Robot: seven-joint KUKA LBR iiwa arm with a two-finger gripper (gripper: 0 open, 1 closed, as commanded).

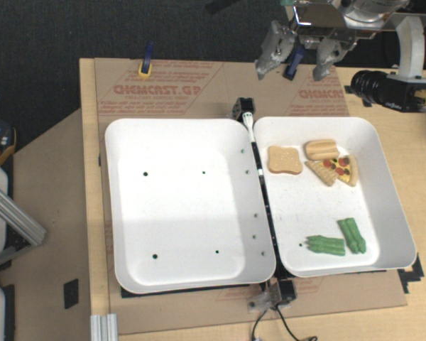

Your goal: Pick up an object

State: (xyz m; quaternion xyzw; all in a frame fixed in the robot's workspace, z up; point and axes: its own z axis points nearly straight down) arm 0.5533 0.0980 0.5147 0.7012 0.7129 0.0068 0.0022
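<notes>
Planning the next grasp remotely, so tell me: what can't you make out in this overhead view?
- Arm: cut off by the top edge of the camera view above the gripper.
- A small blue piece shows at the gripper; too small to identify.
- Pizza slice: its upper end touches the hot dog bun, so any overlap is unclear.
- Two green vegetables: too small to identify, touching or apart unclear.
- Left bin: dark dots too small to identify.

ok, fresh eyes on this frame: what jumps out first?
Probably the toy food clustered in the right bin: a bread slice, a hot dog bun and a pizza slice near its far side, and two green vegetable pieces at its near edge. Next, the gripper hanging open above the bench, beyond the bins.
</notes>
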